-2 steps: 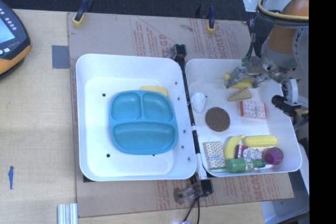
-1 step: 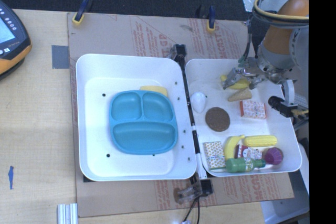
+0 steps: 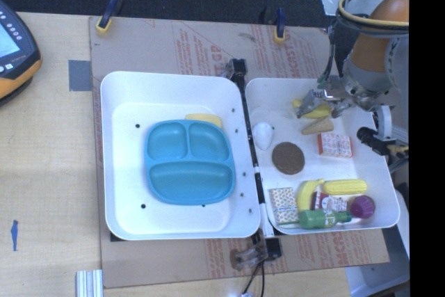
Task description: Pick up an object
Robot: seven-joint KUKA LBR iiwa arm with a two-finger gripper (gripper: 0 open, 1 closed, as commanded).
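Arm's pincer low over the far end of the right white bin [image 3: 254, 149].

Left of that bin, a blue three-part plastic plate [image 3: 189, 162] lies in the left white bin [image 3: 111, 149]. Inside the right bin sit a round brown disc [image 3: 288, 158] at centre and a yellow plastic corn cob [image 3: 345, 186] nearer. At its far end the pincer [image 3: 321, 99] touches a yellow banana-like piece [image 3: 314, 110]; I cannot tell whether it is apart or together.

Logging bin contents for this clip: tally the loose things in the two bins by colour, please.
Blue: 1, divided plate
Yellow: 4, block, banana, corn, piece under the gripper
Tan: 1
White: 1
Brown: 1
Red-and-white packets: 3
Green: 1
Purple: 1
Total: 13
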